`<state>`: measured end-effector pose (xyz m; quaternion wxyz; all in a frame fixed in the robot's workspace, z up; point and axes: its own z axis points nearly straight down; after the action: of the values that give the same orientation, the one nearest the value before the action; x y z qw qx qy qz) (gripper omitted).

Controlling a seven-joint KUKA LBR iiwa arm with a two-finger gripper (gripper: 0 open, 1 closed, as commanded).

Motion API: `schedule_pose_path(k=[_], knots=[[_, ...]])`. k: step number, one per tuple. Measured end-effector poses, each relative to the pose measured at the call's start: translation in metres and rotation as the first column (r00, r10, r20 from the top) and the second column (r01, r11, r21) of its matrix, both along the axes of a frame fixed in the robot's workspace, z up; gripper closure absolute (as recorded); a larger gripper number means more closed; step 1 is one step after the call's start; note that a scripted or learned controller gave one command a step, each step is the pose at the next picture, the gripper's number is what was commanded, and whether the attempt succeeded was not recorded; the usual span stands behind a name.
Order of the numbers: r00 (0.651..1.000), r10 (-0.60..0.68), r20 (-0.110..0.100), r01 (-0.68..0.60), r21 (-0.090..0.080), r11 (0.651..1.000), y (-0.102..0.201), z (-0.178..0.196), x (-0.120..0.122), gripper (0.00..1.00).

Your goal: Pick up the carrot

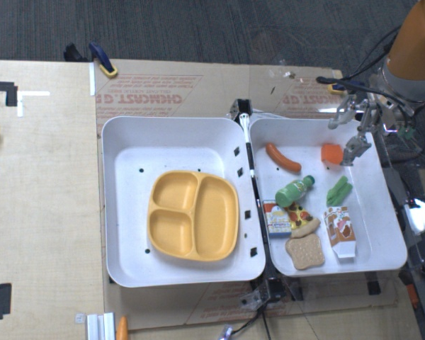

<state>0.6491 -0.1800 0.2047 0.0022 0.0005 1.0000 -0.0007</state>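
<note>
The carrot [331, 154] is a short orange piece lying in the upper part of the right bin [382, 261]. My gripper [347, 136] hangs over that bin's upper right corner, just above and to the right of the carrot. Its fingers are spread open, and nothing is between them. One fingertip [354, 150] is close beside the carrot's right end; I cannot tell whether it touches.
The right bin also holds a sausage [283, 158], a green bottle [295, 191], a green vegetable [338, 190], a small carton [340, 233], a bread slice [304, 252] and a small box [278, 218]. A yellow divided plate [194, 214] lies in the left bin [120, 190].
</note>
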Motion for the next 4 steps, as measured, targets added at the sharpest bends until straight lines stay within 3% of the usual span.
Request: schedule_pose_path(k=[1, 2, 3, 4], knots=[[0.999, -0.037, 0.0, 0.037, 0.001, 0.999, -0.042, -0.059, -0.002, 0.0], [1.0, 0.025, 0.0, -0.025, 0.001, 1.0, -0.003, -0.112, -0.064, 0.0], [0.999, -0.032, 0.004, 0.032, 0.0, 0.999, -0.041, -0.11, 0.0, 0.0], [0.999, -0.053, 0.001, 0.053, 0.002, 0.999, 0.042, -0.111, -0.054, 0.0]])
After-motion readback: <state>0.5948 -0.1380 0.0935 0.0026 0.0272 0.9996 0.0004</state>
